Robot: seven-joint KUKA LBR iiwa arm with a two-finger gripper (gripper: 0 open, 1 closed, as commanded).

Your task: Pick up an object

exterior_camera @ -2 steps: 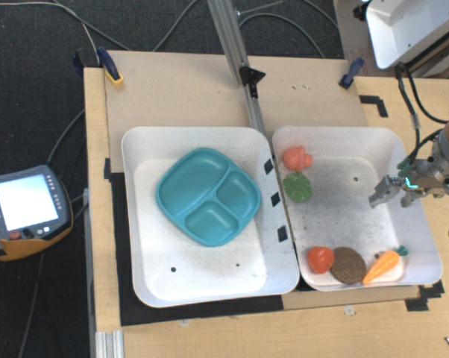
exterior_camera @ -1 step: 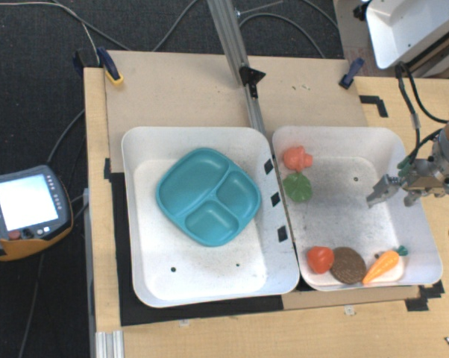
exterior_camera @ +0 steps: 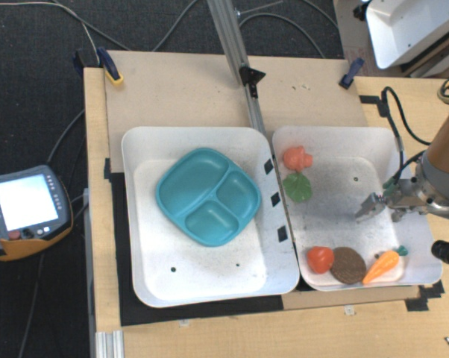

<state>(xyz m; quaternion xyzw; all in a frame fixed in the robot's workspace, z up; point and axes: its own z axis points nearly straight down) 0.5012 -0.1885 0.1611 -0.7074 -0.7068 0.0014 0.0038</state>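
Two white bins sit side by side on the bench (exterior_camera: 180,80). The left bin (exterior_camera: 146,274) holds one thing – a teal plate (exterior_camera: 208,196) with three compartments, lying flat near the bin's middle. The right bin (exterior_camera: 336,136) holds five small things: a pink-orange toy (exterior_camera: 297,158) at the far left, a green toy (exterior_camera: 298,188) just near of it, and along the near edge a red tomato (exterior_camera: 321,259), a brown disc (exterior_camera: 348,265) touching it on the right, and an orange carrot (exterior_camera: 382,267) with a green top just right of the disc.

The hand (exterior_camera: 374,206) hangs over the right half of the right bin, above bare white floor, well apart from the pink and green toys and somewhat far of the carrot. Its grey fingers (exterior_camera: 368,204) point left and slightly down; whether they stand apart or together I cannot tell, as they blur into one dark shape. Nothing shows between them and they touch none of the five things.

The arm (exterior_camera: 442,162) comes in from the right edge, its grey body and an orange patch showing at the far right, the wrist turned so the hand reaches leftward over the bin. A black cable (exterior_camera: 397,129) loops from the far right corner of the bench down to the wrist.

Off the bench to the left lies one pendant (exterior_camera: 24,209) with a lit screen on the dark floor – and a metal pole (exterior_camera: 228,28) slants down from the far side to between the bins
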